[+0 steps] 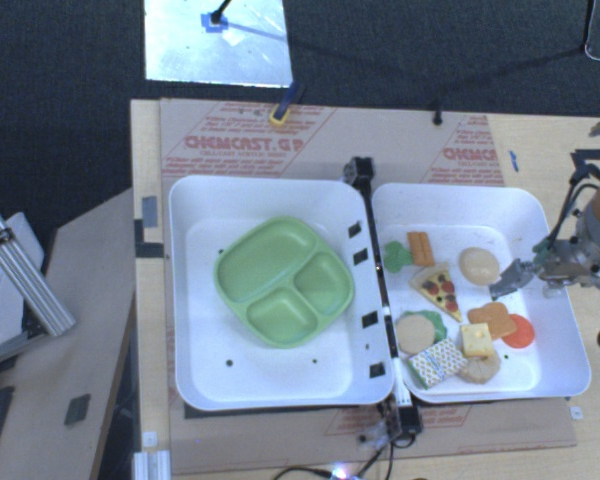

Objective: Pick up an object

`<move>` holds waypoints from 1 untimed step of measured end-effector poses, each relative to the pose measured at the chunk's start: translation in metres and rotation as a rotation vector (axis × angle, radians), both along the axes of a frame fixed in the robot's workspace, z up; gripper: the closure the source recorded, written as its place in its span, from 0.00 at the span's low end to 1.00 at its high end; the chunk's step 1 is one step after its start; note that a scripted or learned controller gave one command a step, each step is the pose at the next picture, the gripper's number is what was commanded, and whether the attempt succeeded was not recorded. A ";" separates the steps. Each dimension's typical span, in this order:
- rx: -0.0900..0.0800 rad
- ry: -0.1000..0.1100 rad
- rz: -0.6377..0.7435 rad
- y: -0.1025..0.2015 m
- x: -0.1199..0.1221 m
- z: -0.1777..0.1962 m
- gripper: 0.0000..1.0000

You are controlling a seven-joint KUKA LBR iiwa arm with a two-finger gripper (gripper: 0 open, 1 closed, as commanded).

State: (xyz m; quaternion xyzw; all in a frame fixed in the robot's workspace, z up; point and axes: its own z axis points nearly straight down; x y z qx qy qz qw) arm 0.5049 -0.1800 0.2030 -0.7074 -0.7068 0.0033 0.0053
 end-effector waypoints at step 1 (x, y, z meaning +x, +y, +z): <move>-0.003 -0.013 0.004 0.001 0.003 0.007 0.00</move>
